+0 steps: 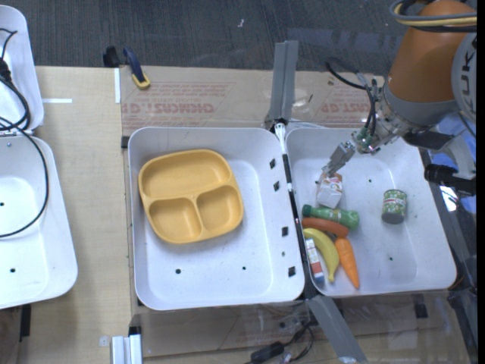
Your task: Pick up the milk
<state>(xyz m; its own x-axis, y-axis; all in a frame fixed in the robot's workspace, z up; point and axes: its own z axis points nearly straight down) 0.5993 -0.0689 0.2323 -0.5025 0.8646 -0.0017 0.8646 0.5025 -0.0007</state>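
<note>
The milk (330, 192) is a small white carton with a brownish gable top, standing in the right bin (413, 260) near its left wall. My gripper (332, 171) reaches down at a slant from the upper right, and its tip is right at the carton's top. The carton's base looks level with the bin floor. The grey arm with its orange band (428, 44) hangs over the bin's far right corner.
Just in front of the milk lie a green bottle (333, 216), a red-orange sausage shape (327, 227), a banana (323, 250), a carrot (348, 262) and a white tube (313, 261). A green can (394, 205) stands to the right. The left bin (151, 275) holds a yellow divided plate (191, 196).
</note>
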